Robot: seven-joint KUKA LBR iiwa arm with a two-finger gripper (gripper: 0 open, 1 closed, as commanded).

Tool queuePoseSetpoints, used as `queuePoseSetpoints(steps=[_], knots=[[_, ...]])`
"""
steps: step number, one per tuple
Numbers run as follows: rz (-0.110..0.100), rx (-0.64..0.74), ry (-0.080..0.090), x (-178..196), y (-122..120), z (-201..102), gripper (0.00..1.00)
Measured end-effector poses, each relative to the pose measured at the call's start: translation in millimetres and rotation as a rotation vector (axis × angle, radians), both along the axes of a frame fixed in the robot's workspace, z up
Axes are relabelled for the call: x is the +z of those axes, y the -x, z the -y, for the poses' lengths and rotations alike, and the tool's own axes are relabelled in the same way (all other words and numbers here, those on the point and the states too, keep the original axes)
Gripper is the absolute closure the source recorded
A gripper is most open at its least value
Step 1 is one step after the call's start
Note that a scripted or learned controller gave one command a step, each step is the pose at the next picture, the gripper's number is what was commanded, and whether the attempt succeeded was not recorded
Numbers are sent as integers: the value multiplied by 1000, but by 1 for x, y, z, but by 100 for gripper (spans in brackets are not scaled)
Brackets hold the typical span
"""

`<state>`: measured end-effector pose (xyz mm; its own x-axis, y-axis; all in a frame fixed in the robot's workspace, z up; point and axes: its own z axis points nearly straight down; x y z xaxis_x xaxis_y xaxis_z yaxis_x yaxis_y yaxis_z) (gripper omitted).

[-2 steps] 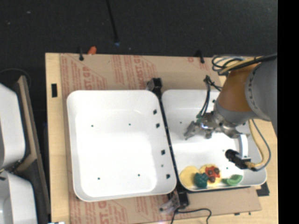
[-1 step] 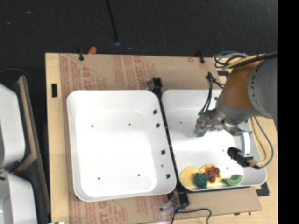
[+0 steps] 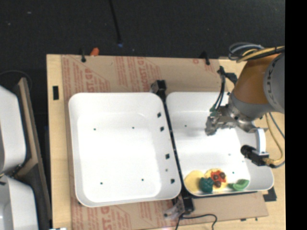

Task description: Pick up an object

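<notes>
My gripper hangs over the upper middle of the right bin, its fingers pointing down and left; nothing shows between them. Several small objects lie together against the right bin's front wall: a pale yellow piece, a teal one, a red and orange one and a green one. The gripper stands well behind them, apart from all of them.
The left bin lies beside the right one, with a black divider between them. The grey arm with its orange band reaches in from the right over the right bin's back corner. Cables hang by the wrist.
</notes>
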<state>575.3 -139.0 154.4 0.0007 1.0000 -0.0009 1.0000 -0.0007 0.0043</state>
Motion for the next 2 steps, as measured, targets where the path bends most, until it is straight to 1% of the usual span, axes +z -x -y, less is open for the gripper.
queuePoseSetpoints(steps=[1,2], knots=[[1,0,0,51,-11,-1,100],[1,0,0,102,-12,0,100]])
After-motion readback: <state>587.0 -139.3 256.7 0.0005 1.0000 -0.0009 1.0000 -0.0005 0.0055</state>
